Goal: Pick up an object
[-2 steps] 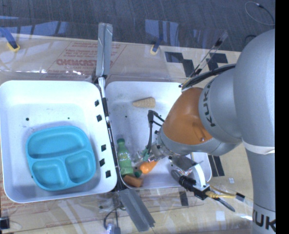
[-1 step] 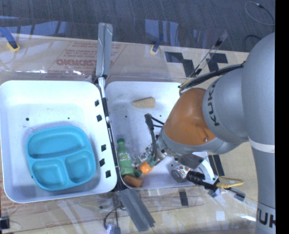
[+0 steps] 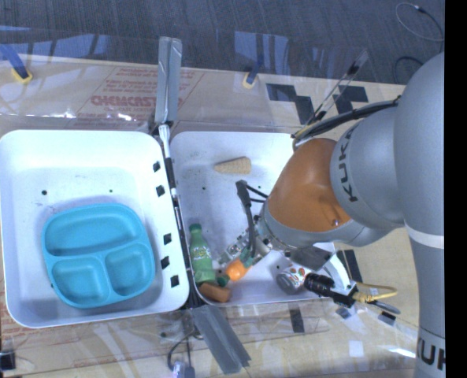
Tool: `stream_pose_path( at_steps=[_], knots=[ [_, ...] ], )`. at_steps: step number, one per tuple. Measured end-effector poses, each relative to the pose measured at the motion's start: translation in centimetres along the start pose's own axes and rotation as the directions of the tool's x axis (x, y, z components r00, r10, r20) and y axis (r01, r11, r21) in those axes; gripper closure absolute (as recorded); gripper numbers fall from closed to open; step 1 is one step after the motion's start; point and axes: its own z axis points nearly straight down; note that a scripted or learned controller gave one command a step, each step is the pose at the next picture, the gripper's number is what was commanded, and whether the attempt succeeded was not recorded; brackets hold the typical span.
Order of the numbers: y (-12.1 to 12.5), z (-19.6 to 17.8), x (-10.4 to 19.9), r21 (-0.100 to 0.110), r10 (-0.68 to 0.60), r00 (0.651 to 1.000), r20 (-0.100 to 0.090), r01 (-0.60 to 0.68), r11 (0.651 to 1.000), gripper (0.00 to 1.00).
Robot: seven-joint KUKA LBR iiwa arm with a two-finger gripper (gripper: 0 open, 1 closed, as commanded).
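Observation:
My gripper [image 3: 244, 253] is low in the right bin [image 3: 217, 144], near its front left corner. A small orange object [image 3: 235, 271] lies right beneath its tip, touching or almost touching it. Left of it a green bottle [image 3: 201, 255] lies along the bin's left wall. A brown-orange piece [image 3: 215, 292] rests at the bin's front edge below the bottle. A small white and red can [image 3: 291, 279] lies to the right of the gripper, under the arm. A beige cone-shaped item [image 3: 232, 164] sits alone toward the back of the bin.
The left bin [image 3: 28, 152] holds a blue divided tray [image 3: 99, 253] in its front half. A grey divider [image 3: 168, 85] runs between the bins. The arm's orange and grey body [image 3: 328, 191] covers the right bin's right half.

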Motion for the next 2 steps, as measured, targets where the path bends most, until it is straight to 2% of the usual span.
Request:
stream_pose_path(
  at_steps=[1,2],
  knots=[
    [-0.24,-0.34,-0.75,-0.003,0.009,1.0,0.017,-0.009,1.0,0.0],
    [-0.03,-1.17,-0.4,-0.002,0.0,1.0,0.008,0.0,1.0,1.0]
  ],
)
